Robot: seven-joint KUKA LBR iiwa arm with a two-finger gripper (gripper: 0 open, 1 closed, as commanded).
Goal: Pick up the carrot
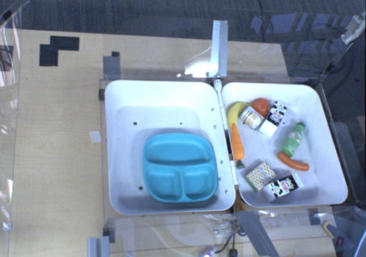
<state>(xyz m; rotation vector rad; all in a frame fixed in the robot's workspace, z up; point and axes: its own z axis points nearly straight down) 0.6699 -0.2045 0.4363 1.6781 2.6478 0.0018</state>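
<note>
The carrot (pixel 237 143) is orange with a small green end at the bottom. It lies lengthwise along the left wall of the right bin (pixel 320 107), just below a yellow banana (pixel 234 111). Its tip points toward the banana and its green end toward the bin's front.
The left bin (pixel 126 101) holds a blue divided tray (pixel 180 166). The right bin also holds a small can (pixel 250 117), a red tomato (pixel 261 105), two cow-print cartons (pixel 278 113) (pixel 283 187), a green bottle (pixel 293 139), a sausage (pixel 293 162) and a patterned box (pixel 260 175).
</note>
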